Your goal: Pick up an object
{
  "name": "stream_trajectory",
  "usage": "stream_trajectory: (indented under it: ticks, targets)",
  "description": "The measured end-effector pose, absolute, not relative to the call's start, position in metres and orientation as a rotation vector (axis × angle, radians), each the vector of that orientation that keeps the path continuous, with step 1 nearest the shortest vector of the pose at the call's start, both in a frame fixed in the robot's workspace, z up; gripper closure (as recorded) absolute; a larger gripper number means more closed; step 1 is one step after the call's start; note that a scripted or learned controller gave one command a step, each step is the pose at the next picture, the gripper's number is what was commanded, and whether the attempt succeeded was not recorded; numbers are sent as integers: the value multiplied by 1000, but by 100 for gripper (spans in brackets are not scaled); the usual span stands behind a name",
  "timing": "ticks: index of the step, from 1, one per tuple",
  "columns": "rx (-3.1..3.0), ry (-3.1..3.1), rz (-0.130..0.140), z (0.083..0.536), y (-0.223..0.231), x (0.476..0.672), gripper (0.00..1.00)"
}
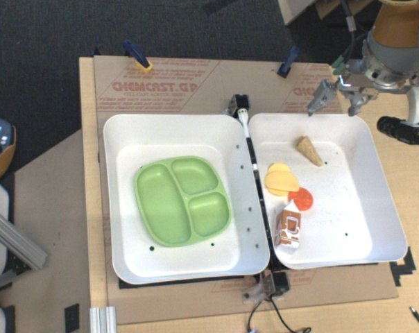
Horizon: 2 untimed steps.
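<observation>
My gripper [338,100] hangs open above the far edge of the right bin [376,186], its two fingers spread with nothing between them. In that bin lie a tan cone-shaped piece [309,150], a yellow piece [281,179], a small red-orange round piece [303,199] and a brown and white carton [288,228]. The cone lies a little nearer and to the left of the gripper. The other three cluster at the bin's left side.
The left bin [119,186] holds a green divided plate [182,200]. A black divider clamp [240,105] sits between the bins at the far edge. Blue clamps [137,55] [288,61] grip the cardboard base at the back.
</observation>
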State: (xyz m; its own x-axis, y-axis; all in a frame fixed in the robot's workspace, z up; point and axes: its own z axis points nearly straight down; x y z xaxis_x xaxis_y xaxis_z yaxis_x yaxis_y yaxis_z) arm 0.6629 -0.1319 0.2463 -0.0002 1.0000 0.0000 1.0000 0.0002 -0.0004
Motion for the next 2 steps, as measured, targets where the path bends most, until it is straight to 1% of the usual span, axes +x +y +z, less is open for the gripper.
stream_trajectory:
  ticks: [1,2]
  targets:
    - [-2219,-2212,9,76,-163,658,0]
    - [-2226,-2225,-3,96,-162,662,100]
